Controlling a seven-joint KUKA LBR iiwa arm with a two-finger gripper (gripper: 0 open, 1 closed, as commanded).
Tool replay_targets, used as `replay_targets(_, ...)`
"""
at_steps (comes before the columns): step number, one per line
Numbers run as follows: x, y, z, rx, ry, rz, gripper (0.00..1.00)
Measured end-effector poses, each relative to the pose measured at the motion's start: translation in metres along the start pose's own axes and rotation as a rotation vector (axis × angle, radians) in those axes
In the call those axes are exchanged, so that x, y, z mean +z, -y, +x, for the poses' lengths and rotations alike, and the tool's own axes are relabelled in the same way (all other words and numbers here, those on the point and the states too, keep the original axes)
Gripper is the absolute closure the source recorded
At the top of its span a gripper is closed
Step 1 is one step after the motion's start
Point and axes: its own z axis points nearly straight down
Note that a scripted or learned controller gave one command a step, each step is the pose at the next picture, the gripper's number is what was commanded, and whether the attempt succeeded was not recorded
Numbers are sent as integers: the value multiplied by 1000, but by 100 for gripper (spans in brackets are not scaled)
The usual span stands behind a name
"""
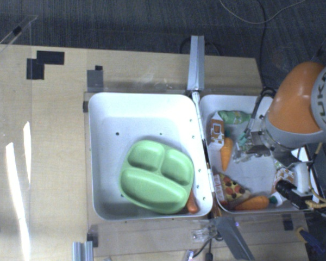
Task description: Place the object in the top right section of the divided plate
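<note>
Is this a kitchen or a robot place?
Probably a robot lab, not a kitchen: the robot arm reaches over two white bins on a workbench, with toy food like a carrot and cables around.

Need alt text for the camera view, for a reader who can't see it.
A grey and orange arm reaches into the right bin, its gripper above toy food beside a carrot. The left bin holds a green divided plate.

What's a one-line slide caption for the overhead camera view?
KUKA arm's gripper hovers over the right white bin beside an orange toy carrot; green divided plastic plate waits in the left white bin.
</note>
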Motion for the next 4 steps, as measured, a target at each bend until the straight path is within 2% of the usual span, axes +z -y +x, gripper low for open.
replay_targets(1,11,8,39,-75,0,3,100)
replay_targets(2,-1,0,42,-33,0,3,100)
replay_targets(3,73,18,-56,-232,0,3,100)
replay_targets(4,-29,9,27,-87,0,1,100)
